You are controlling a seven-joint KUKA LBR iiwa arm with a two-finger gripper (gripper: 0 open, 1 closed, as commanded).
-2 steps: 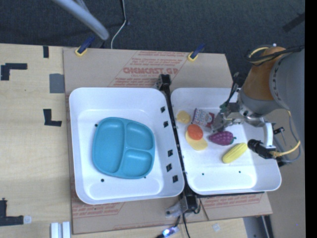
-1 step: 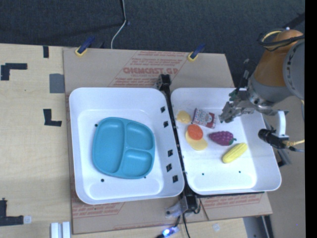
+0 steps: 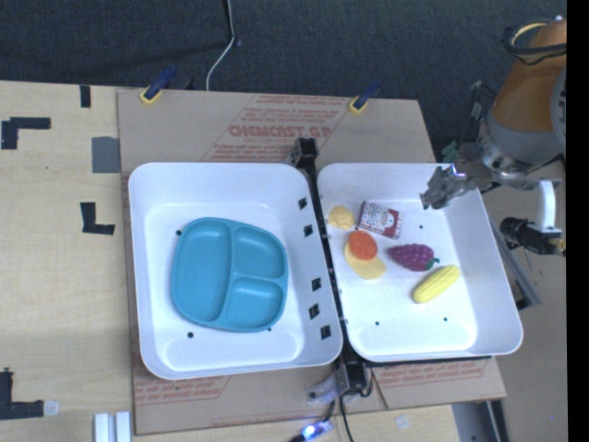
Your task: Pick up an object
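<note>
The right bin holds several toy foods: a small red-and-white packet, a pale yellow piece, an orange-red tomato-like piece on a yellow slice, a purple grape bunch and a yellow corn cob. My gripper hangs over the bin's upper right part, to the right of the packet and apart from every item. Nothing shows between its dark fingers.
The left bin carries a blue divided plate. Black clips run along the seam between the bins. The arm's grey body with its orange band stands beyond the right bin's upper right corner.
</note>
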